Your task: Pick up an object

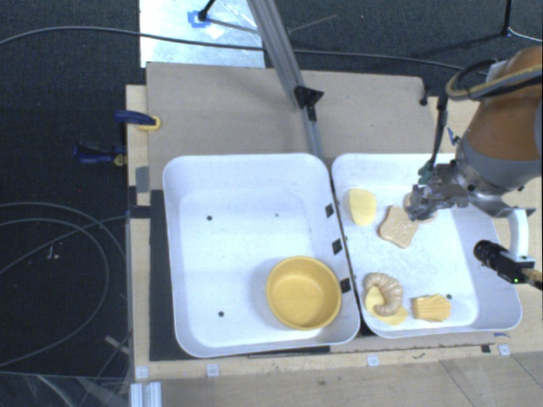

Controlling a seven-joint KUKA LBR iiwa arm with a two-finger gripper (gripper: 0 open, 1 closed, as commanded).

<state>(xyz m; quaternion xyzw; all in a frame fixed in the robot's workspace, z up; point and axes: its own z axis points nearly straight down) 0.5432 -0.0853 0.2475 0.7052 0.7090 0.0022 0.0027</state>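
From above, the counter [254,108] carries two shallow white bins side by side: the left bin [212,185] holds a yellow bowl [304,292] sitting upright toward its five o'clock corner, and the right bin [484,303] holds the smaller pieces. The arm [507,134] enters from three o'clock, its orange band and grey wrist cut off by the frame edge, and its bulk hides the right bin's far corner at about two o'clock. The claw [422,202] hangs low over the right bin, at the upper edge of a tan cracker-shaped piece [398,226]; the dark tip is small and blurred, so whether it is spread or pinched, and whether it touches the piece, cannot be told. A pale yellow wedge [362,206] lies at nine o'clock from the tan piece, near the bin's left wall. Toward six o'clock lie a curled, ridged beige item [386,290] resting on a yellow piece [391,314] that is mostly covered, and just beside them at three o'clock a small orange-yellow block [432,308]. A slanted grey pole [280,49] crosses the counter and ends near the gap between the bins.
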